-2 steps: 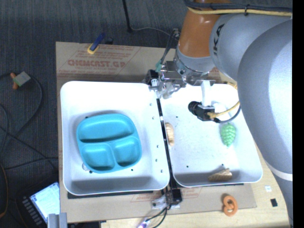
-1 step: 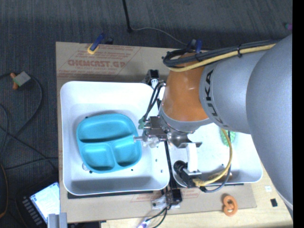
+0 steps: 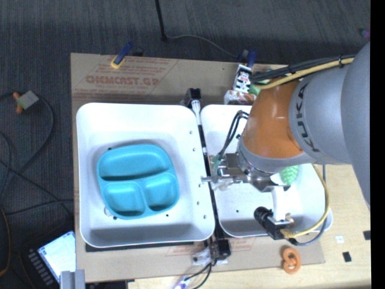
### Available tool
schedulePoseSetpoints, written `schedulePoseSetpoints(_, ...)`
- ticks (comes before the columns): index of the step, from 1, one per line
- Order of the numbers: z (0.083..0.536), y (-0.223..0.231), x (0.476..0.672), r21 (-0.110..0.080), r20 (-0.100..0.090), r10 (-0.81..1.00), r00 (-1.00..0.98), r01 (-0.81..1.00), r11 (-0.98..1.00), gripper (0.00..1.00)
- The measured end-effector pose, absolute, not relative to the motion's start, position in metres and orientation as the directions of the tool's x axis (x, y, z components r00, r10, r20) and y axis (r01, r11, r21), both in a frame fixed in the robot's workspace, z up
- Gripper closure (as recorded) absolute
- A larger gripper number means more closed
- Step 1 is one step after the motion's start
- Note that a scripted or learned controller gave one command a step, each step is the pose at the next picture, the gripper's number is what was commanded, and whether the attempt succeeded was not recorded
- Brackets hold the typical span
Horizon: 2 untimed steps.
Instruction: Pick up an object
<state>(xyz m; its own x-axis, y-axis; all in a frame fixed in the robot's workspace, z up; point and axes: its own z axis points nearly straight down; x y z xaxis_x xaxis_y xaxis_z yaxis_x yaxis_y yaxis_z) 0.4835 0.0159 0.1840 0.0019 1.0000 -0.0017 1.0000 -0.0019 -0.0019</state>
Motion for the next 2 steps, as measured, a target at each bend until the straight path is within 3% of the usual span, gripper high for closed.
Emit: schedulePoseSetpoints(2, 0.1839, 0.0142, 0.4878, -0.002, 0.0, 1.0, 0.0, 1.0, 0.0, 1.0)
